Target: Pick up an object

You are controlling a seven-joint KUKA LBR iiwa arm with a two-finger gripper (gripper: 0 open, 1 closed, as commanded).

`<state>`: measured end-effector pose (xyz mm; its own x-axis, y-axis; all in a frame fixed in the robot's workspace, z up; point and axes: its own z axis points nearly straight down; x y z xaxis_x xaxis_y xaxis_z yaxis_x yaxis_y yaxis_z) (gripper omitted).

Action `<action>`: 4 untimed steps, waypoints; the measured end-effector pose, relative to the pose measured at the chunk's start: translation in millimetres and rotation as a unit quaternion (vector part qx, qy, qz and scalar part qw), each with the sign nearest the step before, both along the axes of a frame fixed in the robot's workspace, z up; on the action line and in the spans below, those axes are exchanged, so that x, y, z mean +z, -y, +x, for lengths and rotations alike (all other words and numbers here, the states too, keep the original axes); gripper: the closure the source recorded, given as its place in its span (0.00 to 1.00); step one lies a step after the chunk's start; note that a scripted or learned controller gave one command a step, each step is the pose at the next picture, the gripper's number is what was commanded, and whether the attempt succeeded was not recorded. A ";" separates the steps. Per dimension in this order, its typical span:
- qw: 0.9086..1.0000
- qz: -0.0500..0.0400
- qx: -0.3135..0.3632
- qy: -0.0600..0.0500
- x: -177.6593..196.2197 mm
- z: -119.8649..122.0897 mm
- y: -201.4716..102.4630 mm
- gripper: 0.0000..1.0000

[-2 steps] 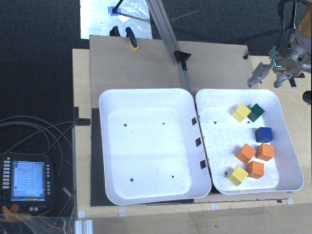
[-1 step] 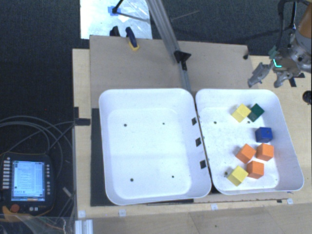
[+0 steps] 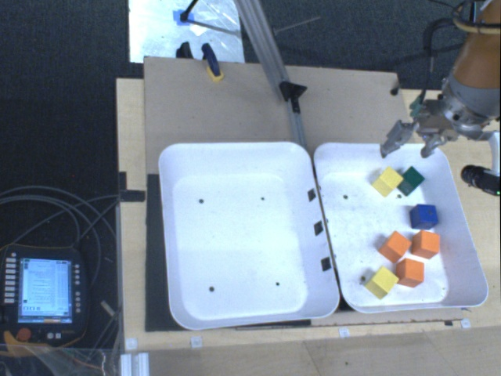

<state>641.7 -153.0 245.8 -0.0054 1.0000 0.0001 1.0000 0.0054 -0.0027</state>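
Hovering open, nothing between fingers: grey two-finger gripper [image 3: 412, 142] above right shallow white bin [image 3: 462, 284] (far edge), near yellow cube [image 3: 387, 182].

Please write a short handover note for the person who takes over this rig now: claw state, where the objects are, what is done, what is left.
Claw: open, holding nothing, above the far end of the right bin, near the yellow cube and green cube.
Also in the right bin: blue cube, three orange cubes, a second yellow cube.
Left bin: no cubes.
Done: nothing picked yet.
Left: lower, close on one cube, lift.
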 end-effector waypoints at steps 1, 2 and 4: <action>1.000 0.000 0.000 0.000 -57.5 8.4 -2.6 0.00; 1.000 0.000 0.000 0.000 -117.5 6.7 -9.9 0.00; 1.000 -0.001 -0.001 0.006 -37.9 5.7 -6.7 1.00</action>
<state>647.4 -146.3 208.0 -0.0033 1.0000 -0.0021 1.0000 0.0033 0.0092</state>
